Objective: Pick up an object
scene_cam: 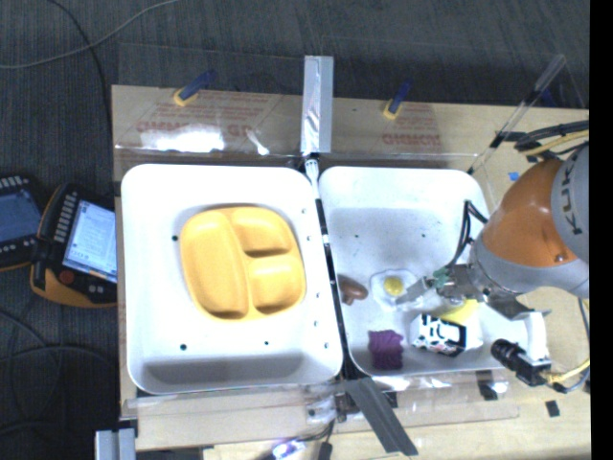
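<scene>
Dark carpet (412, 27) surrounds a wooden bench (144, 113) on which two shallow white bins are set side by side, with a handheld control pendant (77, 247) lying at the left edge of the frame.

Left bin (153, 353): a single yellow divided tray (241, 262) is held at its centre, lying flat with its compartments facing up.

Right bin (383, 199): several small objects are gathered in its lower half. A brown piece (353, 289) is seen just beside the bin's left wall, a white-and-yellow fried-egg toy (392, 284) to its right, a purple block (386, 349) near the lower rim, and a black-and-white object (439, 333) lower right of the egg, with a yellow item (460, 309) partly hidden just above it.

Arm and gripper: the arm (532, 238) is shown entering from the right of the frame, and the gripper (431, 288) is placed low over the cluster, between the egg toy and the yellow item. Whether its fingers are spread or closed, and whether anything is held, cannot be told at this resolution.

Handling: the nearest candidates appear small, light and rigid. The egg toy is judged flat and smooth, hence prone to slip, and is best taken across its edges; the purple block is judged easier, by opposite sides.
</scene>
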You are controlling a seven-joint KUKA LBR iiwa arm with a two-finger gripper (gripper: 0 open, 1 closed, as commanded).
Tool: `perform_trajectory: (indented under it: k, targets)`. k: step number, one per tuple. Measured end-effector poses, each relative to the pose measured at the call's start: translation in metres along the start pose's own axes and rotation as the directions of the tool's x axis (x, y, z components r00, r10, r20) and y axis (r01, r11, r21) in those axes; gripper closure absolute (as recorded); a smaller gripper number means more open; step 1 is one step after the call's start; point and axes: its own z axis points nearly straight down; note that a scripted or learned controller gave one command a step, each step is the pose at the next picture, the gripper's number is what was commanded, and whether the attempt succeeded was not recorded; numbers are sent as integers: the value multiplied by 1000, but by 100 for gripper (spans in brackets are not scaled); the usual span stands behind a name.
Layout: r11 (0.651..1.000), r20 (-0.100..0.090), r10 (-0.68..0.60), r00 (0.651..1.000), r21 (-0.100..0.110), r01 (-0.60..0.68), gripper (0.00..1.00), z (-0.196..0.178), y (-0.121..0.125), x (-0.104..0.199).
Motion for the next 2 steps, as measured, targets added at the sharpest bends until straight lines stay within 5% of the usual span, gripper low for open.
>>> perform_trajectory:
  k: [1,2]
  targets:
    - [995,10,-101,995,9,101,0,13,30,57]
    - [995,6,-101,995,14,101,100,5,29,58]
